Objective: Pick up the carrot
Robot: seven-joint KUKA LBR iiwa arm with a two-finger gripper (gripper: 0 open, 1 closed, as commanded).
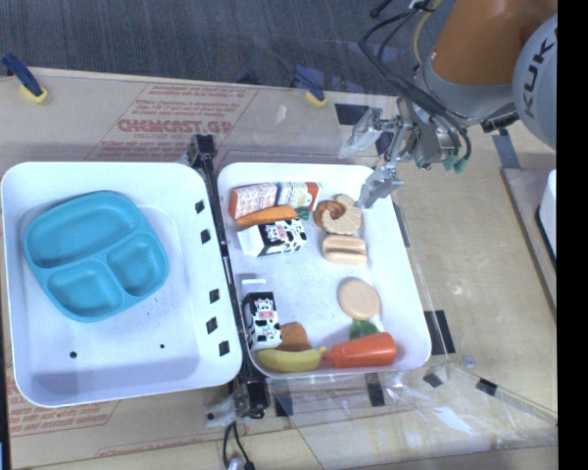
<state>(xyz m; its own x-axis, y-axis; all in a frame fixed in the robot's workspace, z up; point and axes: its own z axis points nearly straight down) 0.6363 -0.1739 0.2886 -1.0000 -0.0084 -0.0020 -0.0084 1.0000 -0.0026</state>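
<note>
pale wooden surface (470, 262) carrying two shallow white bins, carrot waiting at the near edge.
the fat orange-red carrot with a green stub (370, 349) lies flat in the right bin's near corner, touching a yellow banana (289, 359); farther off, the end effector (380, 186) hangs at the far rim, grip unreadable, and should descend squarely across the carrot's middle.

The right bin (397, 262) serves as landmark. Inside it, along its near edge, lies a banana (289, 359); a milk carton (263, 319) stands by its left wall. A cookie (359, 298) sits near its middle. Left of it, the other bin (39, 360) holds a blue divided plate (93, 254).
</note>
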